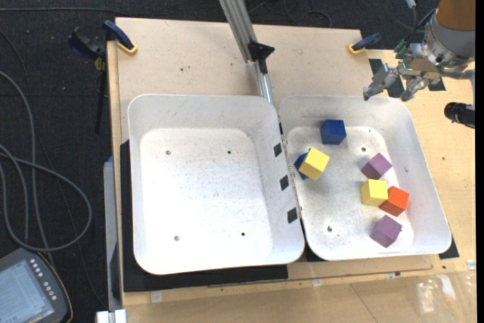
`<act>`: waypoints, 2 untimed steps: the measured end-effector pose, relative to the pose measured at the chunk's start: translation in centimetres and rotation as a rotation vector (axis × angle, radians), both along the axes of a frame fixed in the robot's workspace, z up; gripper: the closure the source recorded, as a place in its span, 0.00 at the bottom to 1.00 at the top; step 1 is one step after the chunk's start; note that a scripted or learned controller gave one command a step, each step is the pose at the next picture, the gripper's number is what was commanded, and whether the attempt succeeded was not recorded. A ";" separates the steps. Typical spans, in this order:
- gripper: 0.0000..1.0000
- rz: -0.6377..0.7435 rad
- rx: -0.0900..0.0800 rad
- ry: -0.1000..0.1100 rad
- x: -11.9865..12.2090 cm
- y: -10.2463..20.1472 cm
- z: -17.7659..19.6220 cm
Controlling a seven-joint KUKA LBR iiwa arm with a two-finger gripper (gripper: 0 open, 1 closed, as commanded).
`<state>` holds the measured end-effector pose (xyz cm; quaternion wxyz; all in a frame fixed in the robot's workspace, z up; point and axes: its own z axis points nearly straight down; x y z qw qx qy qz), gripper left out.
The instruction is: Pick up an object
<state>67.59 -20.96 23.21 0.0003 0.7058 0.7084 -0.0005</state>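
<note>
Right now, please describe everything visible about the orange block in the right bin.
The orange block is a small cube, matte like foam or painted wood, turned cornerwise. It lies on the floor of the right bin, near its right wall. Its left side touches a yellow block; a purple block sits just below it, apparently apart.

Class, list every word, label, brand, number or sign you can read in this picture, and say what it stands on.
None can be read.
The blocks in the right bin have plain faces.
The black tabs between the bins bear no text.
The pendant at the lower left has a screen too blurred to read.
</note>
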 end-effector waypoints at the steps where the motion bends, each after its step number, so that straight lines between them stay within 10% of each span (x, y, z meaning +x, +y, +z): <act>1: 0.00 0.000 0.000 0.000 0.0 0.0 0.0; 2: 0.00 0.000 0.002 0.006 0.0 0.1 -6.4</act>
